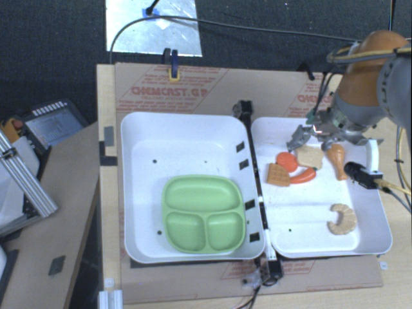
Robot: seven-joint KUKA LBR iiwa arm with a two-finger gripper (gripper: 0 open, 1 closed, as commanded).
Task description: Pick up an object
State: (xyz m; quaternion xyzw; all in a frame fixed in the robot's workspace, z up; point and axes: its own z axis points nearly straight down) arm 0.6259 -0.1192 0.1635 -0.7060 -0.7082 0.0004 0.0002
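Gripper [308,136] over right white bin [370,240]; finger state indiscernible. Tan plastic drumstick [337,159] just beside, long axis near-vertical, narrow end pointing down.

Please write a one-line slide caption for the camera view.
Gripper above toy food in right bin; green tray in left bin.

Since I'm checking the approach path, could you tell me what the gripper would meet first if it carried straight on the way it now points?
The gripper points down and toward the left into the right bin. Going straight on, it would probably meet the slice of bread just below it first, with the red tomato piece beside that. Depth is hard to judge from this slanted view.
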